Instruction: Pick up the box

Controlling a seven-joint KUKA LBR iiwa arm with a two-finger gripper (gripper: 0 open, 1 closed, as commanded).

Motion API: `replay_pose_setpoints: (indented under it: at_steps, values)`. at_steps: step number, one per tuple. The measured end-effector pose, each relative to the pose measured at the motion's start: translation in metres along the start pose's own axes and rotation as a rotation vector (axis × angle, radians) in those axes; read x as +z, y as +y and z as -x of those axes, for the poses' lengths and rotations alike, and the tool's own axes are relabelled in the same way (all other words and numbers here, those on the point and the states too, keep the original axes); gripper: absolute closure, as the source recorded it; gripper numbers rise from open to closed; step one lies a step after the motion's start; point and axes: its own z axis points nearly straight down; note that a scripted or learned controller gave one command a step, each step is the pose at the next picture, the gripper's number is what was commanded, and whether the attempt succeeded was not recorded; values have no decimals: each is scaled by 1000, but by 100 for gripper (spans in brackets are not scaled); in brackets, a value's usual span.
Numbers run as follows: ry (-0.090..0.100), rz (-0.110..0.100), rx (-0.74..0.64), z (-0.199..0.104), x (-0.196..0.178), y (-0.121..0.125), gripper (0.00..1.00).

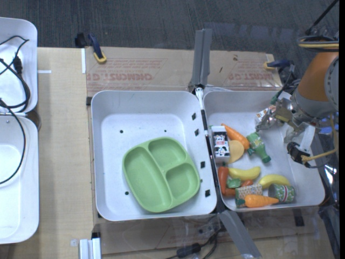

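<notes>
Because the arm reaches in from the right, the end effector (281, 116) hangs over the upper right part of the right bin (318, 198), well apart from the box (220, 143). I cannot tell whether it is open or closed, since the wrist and a crumpled silvery thing (266, 118) just beside it crowd that spot. Nothing of the box is in its grip, so I judge the pick not yet begun.

The toy food is heaped in this 1 bin, probably as a jumble to pick from. The left bin (108, 144) bears a green divided plate (161, 174), likely a place to set things down.

The box lies against the right bin's left wall, next to the divider between the 2 bins. A carrot (235, 133) touches its upper right corner and a yellow round piece (236, 151) touches its right side. With wall and neighbours on both long sides, a grasp will likely need care to find room.

The box is small and oblong, white with black patches like a cow-print carton, its print too small to read.
</notes>
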Motion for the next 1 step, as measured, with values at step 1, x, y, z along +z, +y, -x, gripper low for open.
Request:
replay_pose_setpoints:
  at_steps: [1]
  values:
    - [-9, 2, 121, -8, -236, 6, 0]
